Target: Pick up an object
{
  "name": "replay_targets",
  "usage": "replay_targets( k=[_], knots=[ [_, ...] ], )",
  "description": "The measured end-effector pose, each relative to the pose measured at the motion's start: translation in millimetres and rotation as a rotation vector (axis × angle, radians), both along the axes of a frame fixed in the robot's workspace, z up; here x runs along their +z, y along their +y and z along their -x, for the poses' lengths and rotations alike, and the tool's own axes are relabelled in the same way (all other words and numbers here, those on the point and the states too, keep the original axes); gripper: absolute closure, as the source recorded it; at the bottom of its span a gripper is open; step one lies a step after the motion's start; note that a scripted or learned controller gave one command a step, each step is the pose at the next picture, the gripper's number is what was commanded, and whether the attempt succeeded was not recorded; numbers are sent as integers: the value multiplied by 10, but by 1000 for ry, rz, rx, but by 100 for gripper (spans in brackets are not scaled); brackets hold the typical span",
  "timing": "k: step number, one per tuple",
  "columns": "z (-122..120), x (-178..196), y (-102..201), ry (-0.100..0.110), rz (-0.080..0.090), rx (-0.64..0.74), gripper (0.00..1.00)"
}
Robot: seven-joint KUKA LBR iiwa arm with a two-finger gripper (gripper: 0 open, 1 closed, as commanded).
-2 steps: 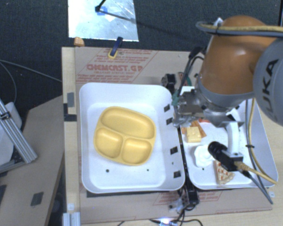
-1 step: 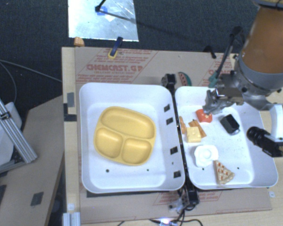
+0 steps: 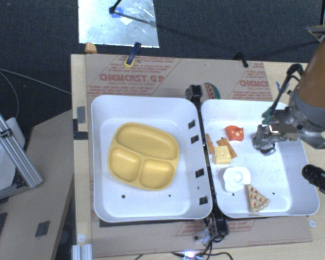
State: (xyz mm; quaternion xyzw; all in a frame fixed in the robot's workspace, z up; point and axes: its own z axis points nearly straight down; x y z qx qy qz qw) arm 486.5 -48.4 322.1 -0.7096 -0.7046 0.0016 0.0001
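The right bin [image 3: 298, 199] holds several toy foods: a red piece [image 3: 234, 132], a yellow cheese block [image 3: 222, 154] with brown strips beside it, a white fried egg [image 3: 236, 177] and a pizza-like wedge [image 3: 256, 199]. My gripper [image 3: 265, 143] hangs over the right bin's upper middle, to the right of the red piece and apart from it. I see nothing held by it.
The left bin [image 3: 103, 199] holds a yellow divided plate [image 3: 143, 155]. Black clips [image 3: 197, 140] line the seam between the bins. The arm's orange band [image 3: 320, 75] fills the right side. Cardboard [image 3: 151, 75] lies under both bins.
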Motion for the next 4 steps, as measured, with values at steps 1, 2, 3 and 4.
replay_targets(
  k=[1,2,3,4],
  knots=[
    [-24,577,1178,-11,-5,21,100],
    [-31,662,1114,-9,-3,15,100],
    [-7,788,472,-8,-1,4,100],
    [-1,799,1439,-6,-4,20,100]
  ],
)
